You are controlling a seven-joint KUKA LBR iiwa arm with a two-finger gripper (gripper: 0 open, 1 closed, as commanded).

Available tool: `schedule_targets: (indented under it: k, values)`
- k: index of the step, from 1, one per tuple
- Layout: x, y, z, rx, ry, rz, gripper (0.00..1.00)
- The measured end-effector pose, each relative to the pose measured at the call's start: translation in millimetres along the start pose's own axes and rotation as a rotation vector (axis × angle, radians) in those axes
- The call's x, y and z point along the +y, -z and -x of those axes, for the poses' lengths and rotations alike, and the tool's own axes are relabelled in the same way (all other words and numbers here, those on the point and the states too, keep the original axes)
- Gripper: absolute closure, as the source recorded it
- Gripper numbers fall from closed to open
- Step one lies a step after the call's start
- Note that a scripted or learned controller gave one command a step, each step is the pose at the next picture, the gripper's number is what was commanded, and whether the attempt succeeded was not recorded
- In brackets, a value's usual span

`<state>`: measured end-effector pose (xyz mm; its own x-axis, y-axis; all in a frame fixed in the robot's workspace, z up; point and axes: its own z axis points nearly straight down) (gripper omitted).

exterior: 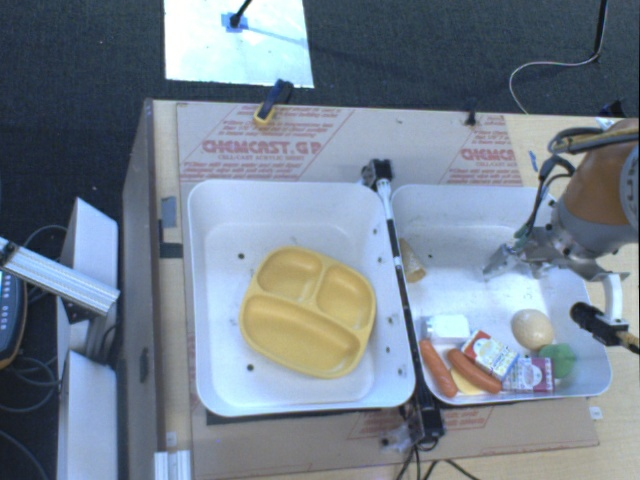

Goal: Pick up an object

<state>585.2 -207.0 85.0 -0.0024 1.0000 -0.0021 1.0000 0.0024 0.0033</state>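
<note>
- Gripper (pixel 503 260) at right of frame, metallic; finger state cannot be told.
- Smooth yellow plastic tray (pixel 307 311), three compartments, centre-left.
- Round beige egg-shaped object (pixel 532 329), lower right.

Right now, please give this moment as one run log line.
gripper: over right bin, holds nothing | yellow tray: left bin | food items: right bin, untouched

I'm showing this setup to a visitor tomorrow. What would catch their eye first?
Probably the yellow divided tray, lying alone in the left bin. Next, the cluster of small toy foods crowded along the near edge of the right bin. The grey arm with its orange band reaches over that bin from the right.
</note>
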Motion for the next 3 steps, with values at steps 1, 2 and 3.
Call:
schedule_targets:
  k: [1, 2, 3]
  values:
    - [-92, 0, 0, 0.002, -0.002, -0.003, 0.00]
    - [-20, 0, -21, 0.002, 0.001, 0.000, 0.00]
    - [84, 0, -28, 0.001, 0.003, 0.001, 0.00]
